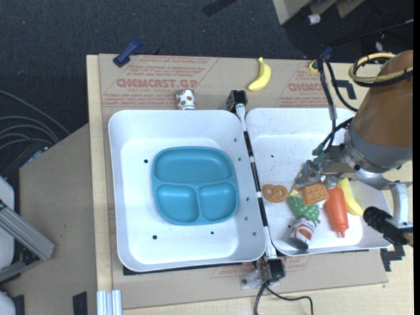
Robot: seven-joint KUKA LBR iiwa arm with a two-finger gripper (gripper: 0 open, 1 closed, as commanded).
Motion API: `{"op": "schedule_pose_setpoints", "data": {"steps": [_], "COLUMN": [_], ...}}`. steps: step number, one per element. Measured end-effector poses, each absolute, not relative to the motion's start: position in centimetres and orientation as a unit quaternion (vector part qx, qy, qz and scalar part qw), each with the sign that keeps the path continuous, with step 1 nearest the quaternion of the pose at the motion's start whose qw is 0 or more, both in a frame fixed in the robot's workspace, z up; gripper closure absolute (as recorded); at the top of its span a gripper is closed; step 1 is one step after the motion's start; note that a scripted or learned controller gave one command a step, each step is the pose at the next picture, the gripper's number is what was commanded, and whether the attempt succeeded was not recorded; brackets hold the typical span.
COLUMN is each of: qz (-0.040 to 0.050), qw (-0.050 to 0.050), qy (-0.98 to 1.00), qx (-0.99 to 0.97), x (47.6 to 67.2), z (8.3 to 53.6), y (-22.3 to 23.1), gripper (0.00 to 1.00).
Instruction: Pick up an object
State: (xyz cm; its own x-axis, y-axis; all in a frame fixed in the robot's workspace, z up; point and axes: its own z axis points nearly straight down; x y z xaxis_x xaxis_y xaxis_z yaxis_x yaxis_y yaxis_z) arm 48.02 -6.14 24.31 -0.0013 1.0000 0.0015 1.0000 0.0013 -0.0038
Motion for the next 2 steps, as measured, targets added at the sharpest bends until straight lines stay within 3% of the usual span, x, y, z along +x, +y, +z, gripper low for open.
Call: {"op": "schedule_pose_setpoints", "data": {"steps": [1, 2], "qz": [0.0, 0.0003], "qw": [0.0, 0.001], "qy": [-0.707, -0.707], "qx": [-0.707, -0.707], "x": [48.8, 47.9], "z": [26.3, 26.9], "y": [-0.7, -2.5], "gripper": [1.0, 1.0]}}
